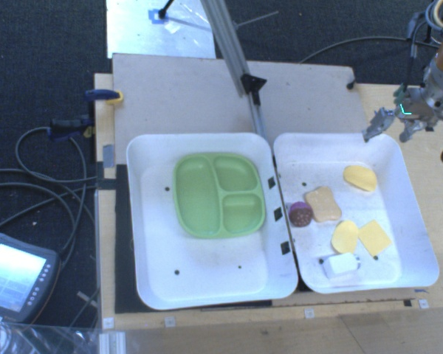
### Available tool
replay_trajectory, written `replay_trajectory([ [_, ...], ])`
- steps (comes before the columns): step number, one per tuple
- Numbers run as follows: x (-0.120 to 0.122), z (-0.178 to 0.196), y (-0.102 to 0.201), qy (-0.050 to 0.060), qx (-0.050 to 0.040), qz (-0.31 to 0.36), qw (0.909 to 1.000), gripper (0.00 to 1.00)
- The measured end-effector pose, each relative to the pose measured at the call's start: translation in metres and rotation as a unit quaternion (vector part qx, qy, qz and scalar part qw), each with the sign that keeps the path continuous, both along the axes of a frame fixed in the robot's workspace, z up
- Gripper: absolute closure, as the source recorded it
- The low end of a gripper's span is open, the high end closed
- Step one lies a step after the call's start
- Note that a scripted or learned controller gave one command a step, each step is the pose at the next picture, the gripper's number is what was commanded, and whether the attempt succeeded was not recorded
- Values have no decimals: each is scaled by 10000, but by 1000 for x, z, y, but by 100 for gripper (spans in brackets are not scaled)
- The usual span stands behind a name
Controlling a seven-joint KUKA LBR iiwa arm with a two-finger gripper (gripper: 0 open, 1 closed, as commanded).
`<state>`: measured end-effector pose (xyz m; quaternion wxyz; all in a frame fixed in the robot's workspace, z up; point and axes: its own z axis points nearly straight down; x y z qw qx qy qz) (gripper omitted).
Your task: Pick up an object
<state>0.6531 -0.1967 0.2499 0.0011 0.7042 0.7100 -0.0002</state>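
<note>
My gripper [393, 127] hangs at the far right, over the back right corner of the right bin [421, 220], with its two fingers spread open and nothing between them. In that bin lie a yellow lemon-shaped piece [360, 177], a tan toast slice [324, 203], a dark red round piece [300, 214], a yellow round piece [345, 237], a yellow cheese square [374, 237] and a white block [341, 264]. The yellow lemon-shaped piece is the nearest to the gripper, below and to its left.
The left bin [151, 271] holds a green divided tray [219, 195]. A grey metal pole [229, 39] slants down to the seam between the bins. Cables and a teach pendant [18, 275] lie on the floor at left.
</note>
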Motion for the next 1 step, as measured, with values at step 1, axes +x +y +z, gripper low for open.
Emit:
replay_trajectory([
  [1,2,-42,4,11,5,0,10000,0],
])
